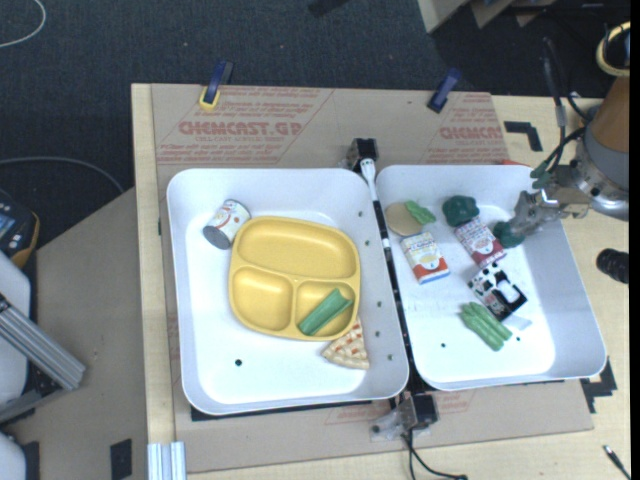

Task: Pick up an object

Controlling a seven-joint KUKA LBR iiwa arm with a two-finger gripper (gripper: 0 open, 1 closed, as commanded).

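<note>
My metal two-finger pincer [522, 220] over the shallow glossy white plastic right bin [575, 298].
I cannot tell its opening; a rounded dark green lump [507, 235] sits at its tips.

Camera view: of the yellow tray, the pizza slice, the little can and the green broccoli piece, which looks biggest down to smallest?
1. Yellow tray, by far the largest.
2. Pizza slice and little can: too alike to rank.
3. Green broccoli piece, slightly smaller, though not by much.

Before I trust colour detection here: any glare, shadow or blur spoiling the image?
Camera view: even lighting, white right bin bright but without glare; soft shadows beside the yellow divided plastic tray; the grey claw looks slightly blurred, small items lack fine detail.
</note>
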